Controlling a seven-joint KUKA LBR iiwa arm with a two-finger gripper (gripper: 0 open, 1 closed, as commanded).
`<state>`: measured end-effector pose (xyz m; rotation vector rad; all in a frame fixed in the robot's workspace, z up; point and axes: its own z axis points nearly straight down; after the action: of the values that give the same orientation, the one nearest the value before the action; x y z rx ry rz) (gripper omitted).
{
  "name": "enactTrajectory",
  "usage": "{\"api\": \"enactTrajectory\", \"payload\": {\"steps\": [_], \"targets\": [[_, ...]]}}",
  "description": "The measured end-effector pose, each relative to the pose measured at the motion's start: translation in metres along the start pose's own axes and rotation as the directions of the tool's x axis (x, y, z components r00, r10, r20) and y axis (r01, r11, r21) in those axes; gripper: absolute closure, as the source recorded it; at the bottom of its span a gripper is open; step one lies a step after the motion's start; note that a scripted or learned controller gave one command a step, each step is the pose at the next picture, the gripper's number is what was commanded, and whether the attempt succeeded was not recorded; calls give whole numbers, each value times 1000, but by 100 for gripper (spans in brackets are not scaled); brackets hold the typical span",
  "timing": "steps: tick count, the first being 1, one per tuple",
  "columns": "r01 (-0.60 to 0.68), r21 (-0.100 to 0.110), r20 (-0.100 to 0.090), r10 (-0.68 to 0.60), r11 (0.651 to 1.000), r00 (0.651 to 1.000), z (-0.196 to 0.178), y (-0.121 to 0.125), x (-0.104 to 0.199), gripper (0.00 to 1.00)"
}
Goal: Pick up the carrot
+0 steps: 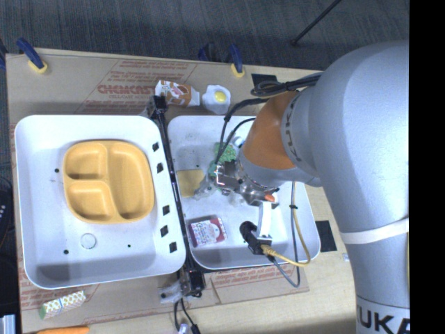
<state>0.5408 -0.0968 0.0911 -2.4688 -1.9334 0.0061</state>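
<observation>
Claw is hanging low in the right bin, above a red packet; its grip cannot be told. Desk lettering is reading "CHEMCAS". Carrot is going unidentified.

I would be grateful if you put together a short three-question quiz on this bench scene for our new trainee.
1. True or false: the yellow divided tray lies in the left bin.
2. Which bin is the arm reaching over: A) left bin, B) right bin?
3. Fill in: the red packet lies in the ____ bin.

Key:
1. True.
2. B; the gripper sits low over it, beside a yellow item.
3. Right, near its front edge.
</observation>
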Motion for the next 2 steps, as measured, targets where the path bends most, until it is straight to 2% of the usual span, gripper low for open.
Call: {"api": "enactTrajectory", "payload": {"steps": [1, 2], "targets": [[237, -6, 3, -237, 972, 972, -190, 57, -23, 0], [395, -1, 2, -395, 919, 919, -100, -22, 22, 0]]}}
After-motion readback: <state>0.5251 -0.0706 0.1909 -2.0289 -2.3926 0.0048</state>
